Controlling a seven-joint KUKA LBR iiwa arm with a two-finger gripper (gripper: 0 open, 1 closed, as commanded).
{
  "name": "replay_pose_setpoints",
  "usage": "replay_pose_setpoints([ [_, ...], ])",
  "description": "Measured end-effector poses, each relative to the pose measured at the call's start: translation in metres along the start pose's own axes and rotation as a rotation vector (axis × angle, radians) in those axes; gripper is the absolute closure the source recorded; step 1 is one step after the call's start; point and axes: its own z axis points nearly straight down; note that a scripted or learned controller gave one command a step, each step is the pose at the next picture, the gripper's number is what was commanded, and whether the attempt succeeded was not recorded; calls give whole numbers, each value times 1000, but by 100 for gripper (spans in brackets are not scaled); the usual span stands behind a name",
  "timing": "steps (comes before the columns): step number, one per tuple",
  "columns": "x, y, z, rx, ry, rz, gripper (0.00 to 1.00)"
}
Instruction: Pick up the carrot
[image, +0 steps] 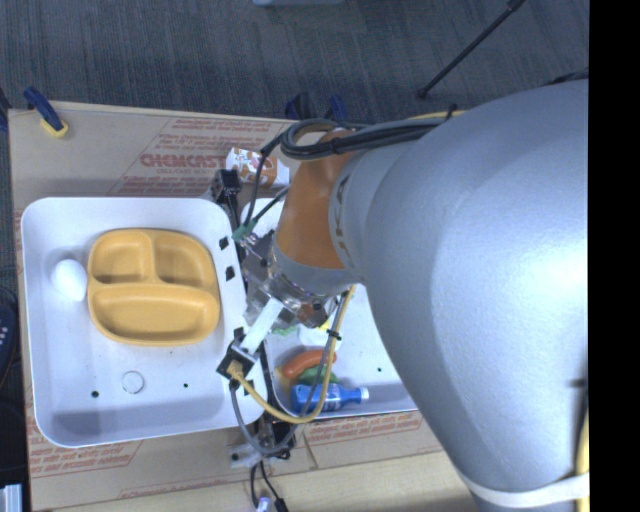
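The carrot (299, 364) lies in the right bin (385, 385), orange with a bit of green at its near end, partly crossed by a yellow cable. My gripper (292, 318) hangs just above and slightly behind it, under the orange-banded wrist. The big grey arm hides most of the right bin.
A blue bottle-like thing (335, 398) lies right in front of the carrot near the bin's front wall. The left bin (40, 400) holds a yellow divided plate (153, 285) and a small white ball (68, 279) at its left.
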Motion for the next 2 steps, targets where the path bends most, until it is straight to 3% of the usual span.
replay_pose_setpoints([
  [1,-16,18,-99,-3,3,-11,100],
  [2,-16,-27,0,1,1,179,100],
])
